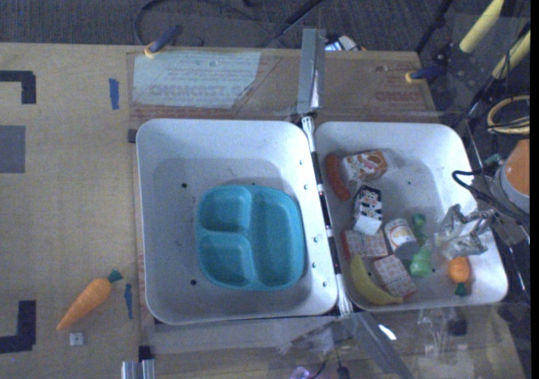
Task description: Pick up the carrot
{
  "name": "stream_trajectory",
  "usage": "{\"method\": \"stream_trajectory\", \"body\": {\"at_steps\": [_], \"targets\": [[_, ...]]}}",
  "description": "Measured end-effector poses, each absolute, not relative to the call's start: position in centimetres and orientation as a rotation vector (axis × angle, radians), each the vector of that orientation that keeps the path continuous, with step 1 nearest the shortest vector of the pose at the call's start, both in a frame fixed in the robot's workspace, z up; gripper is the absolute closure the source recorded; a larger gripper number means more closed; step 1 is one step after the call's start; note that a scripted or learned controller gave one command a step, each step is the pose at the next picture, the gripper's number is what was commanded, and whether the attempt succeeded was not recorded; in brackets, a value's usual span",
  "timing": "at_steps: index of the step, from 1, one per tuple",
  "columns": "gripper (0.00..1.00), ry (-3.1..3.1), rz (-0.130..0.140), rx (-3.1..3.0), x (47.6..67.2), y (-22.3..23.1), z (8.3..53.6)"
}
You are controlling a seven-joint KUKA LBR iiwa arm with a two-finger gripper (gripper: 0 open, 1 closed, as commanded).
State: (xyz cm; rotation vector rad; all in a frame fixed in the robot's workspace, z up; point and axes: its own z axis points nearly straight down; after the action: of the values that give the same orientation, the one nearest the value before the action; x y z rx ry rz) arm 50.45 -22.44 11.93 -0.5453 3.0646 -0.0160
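A: Carrot (pixel 84 302) is lying on the bare bench, outside the left bin (pixel 160 146), well apart from everything else.
B: Gripper (pixel 461 232)?
A: Hovering over the right bin (pixel 438 137), beside a small orange toy (pixel 458 269). Fingers are holding nothing; opening too blurred to tell.
B: So it is aiming at the wrong orange item, probably.

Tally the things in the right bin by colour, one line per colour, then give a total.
Counts are approximate, since the items are small and crowded.
Orange: 1, a small carrot-like piece
Yellow: 1, banana
Green: 1, small green piece
Red and white: 3, one packet and two cartons
Black and white: 1, carton
Grey: 1, can
Total: 8
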Motion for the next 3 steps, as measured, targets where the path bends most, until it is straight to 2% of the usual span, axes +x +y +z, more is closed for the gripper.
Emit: {"method": "stream_trajectory", "body": {"at_steps": [1, 2, 3], "targets": [[0.00, 3.065, -0.015, -0.545, 50.4, -22.4, 11.9], [0.00, 3.075, 0.007, -0.603, 52.6, -21.9, 8.6], [0.00, 3.091, 0.000, -0.531, 49.2, -22.1, 8.6]]}}
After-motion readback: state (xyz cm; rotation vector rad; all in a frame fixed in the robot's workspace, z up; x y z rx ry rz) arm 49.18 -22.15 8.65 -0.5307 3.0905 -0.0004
